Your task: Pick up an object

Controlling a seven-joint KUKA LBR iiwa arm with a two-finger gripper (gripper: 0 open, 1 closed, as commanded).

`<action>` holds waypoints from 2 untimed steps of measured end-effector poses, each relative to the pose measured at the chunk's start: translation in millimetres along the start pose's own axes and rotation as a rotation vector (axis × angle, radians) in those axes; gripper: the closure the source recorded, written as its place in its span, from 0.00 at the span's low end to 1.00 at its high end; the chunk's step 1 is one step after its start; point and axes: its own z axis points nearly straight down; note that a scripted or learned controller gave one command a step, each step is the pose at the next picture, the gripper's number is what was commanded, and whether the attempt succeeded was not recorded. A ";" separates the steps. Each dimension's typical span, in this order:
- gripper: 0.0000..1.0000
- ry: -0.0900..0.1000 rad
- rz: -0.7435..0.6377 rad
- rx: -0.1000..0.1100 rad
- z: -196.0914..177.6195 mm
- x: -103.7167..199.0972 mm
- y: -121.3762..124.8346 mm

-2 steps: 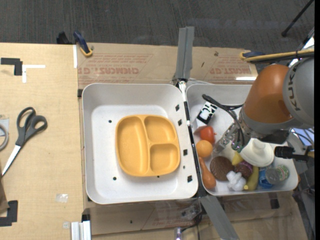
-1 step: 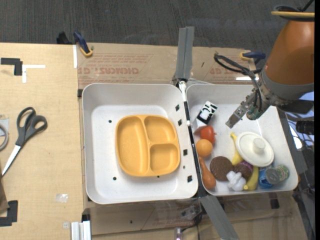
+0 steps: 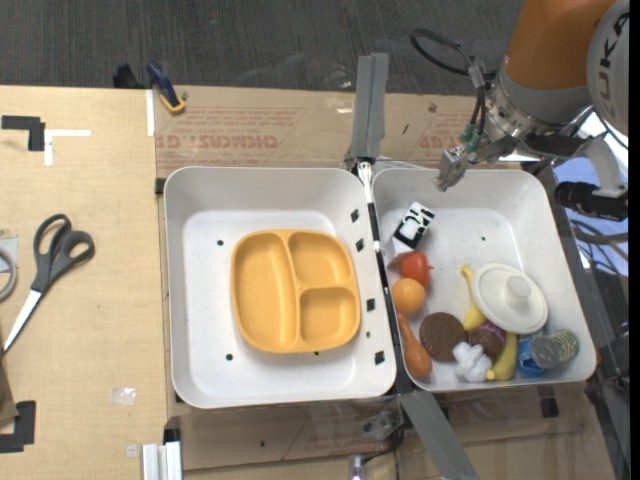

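The jaws [image 3: 452, 171] hang at the right bin's [image 3: 545, 200] twelve o'clock rim; their state cannot be told. Toys crowd six o'clock; scissors [image 3: 45, 268] lie on the table [image 3: 80, 368].

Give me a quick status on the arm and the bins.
Gripper above right bin's far rim, holding nothing. Toys heaped at that bin's near end: tomato, orange, white lid. Yellow plate in left bin.

The arm [image 3: 610, 38] bears the letters "UK", and the cardboard [image 3: 250, 133] carries upside-down red print, illegible.
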 end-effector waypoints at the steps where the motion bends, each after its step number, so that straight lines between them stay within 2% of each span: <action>1: 1.00 -0.001 -0.003 -0.001 -92.5 -141.1 -60.0; 2: 1.00 0.001 0.011 0.001 43.3 -125.6 -21.3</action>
